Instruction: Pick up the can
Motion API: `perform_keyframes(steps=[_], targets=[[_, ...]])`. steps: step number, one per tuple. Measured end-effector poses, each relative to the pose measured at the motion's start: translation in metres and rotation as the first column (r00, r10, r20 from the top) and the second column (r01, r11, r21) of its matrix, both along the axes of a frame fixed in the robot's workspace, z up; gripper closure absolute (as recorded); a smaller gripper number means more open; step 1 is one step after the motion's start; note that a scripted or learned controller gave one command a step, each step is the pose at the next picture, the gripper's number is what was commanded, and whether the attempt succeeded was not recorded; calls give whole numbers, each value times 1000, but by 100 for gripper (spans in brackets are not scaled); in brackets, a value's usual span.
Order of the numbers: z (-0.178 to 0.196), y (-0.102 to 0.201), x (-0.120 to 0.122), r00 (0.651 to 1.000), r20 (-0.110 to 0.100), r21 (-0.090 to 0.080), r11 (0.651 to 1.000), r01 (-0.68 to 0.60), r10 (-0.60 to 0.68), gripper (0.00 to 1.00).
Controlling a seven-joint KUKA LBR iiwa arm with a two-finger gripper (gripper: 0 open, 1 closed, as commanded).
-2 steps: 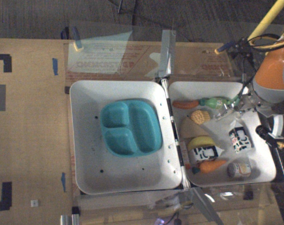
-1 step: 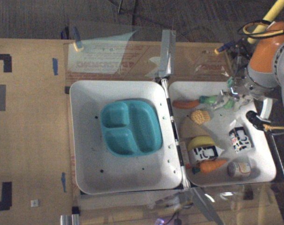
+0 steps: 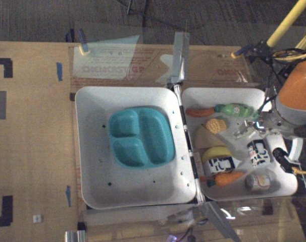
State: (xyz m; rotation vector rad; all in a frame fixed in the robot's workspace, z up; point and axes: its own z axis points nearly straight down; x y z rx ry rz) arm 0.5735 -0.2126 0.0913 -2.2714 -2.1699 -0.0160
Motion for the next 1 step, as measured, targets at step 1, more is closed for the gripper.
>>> perform_keyframes(steps=[1], targets=[[-1, 30, -58, 1000, 4, -10, 1000, -11, 11, 0]])
